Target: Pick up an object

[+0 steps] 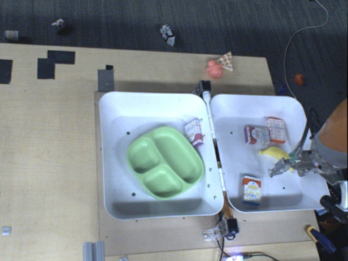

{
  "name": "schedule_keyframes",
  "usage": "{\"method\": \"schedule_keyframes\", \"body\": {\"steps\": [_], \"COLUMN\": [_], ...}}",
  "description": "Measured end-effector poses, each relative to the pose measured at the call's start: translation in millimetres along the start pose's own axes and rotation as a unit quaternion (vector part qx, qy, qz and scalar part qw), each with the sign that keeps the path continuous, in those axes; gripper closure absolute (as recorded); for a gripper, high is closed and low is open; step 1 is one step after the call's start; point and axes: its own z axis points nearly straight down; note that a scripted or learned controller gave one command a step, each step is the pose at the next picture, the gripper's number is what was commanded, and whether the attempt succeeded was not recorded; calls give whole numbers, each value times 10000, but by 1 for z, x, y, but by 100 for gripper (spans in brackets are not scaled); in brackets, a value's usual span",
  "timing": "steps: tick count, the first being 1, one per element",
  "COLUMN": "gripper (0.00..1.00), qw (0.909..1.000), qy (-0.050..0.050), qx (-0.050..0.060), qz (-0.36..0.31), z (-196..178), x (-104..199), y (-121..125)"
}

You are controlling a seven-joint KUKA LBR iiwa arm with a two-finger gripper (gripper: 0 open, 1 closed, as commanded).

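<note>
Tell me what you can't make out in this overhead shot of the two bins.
- Claw: too small and blurred to judge its opening.
- Arm: cut off by the right edge.
- Labels on the small cartons: too small to read.
- Yellow item: partly covered by the claw, shape unclear.

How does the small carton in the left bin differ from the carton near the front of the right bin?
The left-bin carton leans on the green divided plate's rim; the front carton sits alone on the bin floor. The left-bin carton shows red and white, the front carton orange, white and a blue base. Both are small printed boxes, similar in size.
</note>
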Motion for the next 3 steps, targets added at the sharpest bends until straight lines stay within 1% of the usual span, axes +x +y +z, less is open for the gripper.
{"method": "schedule_keyframes", "body": {"steps": [1, 2, 3], "gripper": [0, 100, 0], "qw": [10000, 10000, 10000], "qy": [-6, -12, -11], "qx": [-13, -47, -45], "qz": [-1, -10, -10], "z": [18, 7, 7], "x": [46, 46, 46], "y": [1, 3, 3]}}
